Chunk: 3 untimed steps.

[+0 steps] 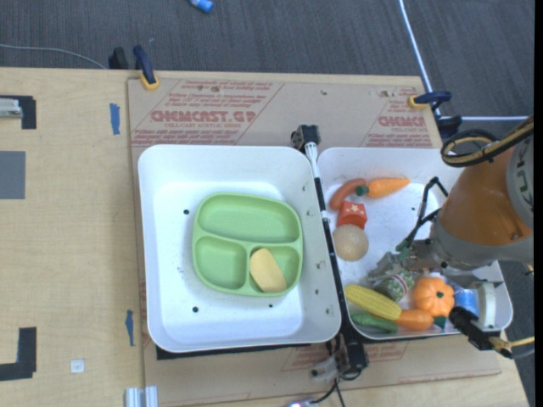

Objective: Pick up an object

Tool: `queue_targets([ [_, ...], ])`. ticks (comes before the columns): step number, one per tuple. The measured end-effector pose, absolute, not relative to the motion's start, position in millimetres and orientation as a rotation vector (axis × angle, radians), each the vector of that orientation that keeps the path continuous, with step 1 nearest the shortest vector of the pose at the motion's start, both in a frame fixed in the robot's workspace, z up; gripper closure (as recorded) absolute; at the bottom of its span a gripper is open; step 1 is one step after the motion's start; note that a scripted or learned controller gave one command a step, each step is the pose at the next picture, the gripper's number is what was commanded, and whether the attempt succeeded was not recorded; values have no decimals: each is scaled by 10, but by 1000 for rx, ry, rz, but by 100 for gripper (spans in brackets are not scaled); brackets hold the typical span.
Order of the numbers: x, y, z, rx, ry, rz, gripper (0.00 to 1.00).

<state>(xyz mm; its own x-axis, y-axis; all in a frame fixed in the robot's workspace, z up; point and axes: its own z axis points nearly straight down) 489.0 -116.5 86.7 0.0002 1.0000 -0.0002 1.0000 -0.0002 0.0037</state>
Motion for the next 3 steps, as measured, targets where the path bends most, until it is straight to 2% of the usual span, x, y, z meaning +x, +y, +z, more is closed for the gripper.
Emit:
queue_targets([
  [1, 4923, -1185, 986, 2213, 2208, 10, 100],
  [2, 4915, -1188, 980, 2214, 2208, 8, 0],
  [3, 4928, -1188, 1086, 2211, 2205, 11, 100],
])
